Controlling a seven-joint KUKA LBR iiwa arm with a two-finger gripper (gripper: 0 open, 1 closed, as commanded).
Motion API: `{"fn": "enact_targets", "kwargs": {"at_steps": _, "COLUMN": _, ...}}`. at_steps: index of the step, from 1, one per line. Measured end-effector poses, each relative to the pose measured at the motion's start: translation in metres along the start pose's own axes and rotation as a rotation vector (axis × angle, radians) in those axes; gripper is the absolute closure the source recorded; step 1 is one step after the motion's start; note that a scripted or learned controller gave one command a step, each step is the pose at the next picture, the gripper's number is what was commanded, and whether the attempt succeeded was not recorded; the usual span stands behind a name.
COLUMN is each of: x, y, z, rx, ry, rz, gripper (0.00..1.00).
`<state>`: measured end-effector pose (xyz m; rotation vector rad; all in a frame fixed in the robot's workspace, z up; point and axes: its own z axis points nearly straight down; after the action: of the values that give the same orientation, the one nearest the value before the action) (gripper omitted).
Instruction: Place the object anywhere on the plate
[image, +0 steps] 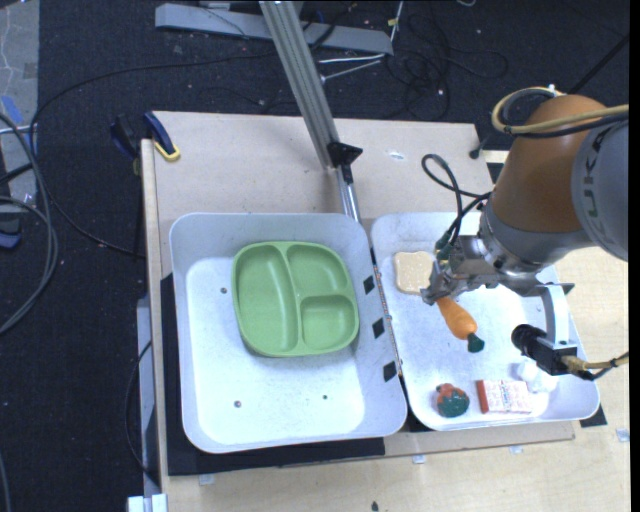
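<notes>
Right now you have the arm (560, 190) reaching over the right bin (570, 405), while the green divided plate (295, 297) sits in the left bin (200, 400), well apart from the tool. Your gripper (443, 287) hangs just above the upper end of the toy carrot (459, 320), beside a pale bread slice (411, 272); you cannot tell whether its jaws are spread or closed. Nearer the bin's front edge lie a small red-and-white box (505, 397) and a teal-and-orange toy (452, 400).

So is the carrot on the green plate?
No, the carrot lies in the right bin, under the gripper; the green plate sits in the left bin.
</notes>
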<state>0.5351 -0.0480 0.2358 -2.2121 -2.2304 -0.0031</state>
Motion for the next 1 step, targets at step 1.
{"fn": "enact_targets", "kwargs": {"at_steps": 1, "x": 0.0552, "y": 0.0026, "z": 0.0120, "rx": 0.003, "ry": 0.000, "rz": 0.001, "gripper": 1.00}}
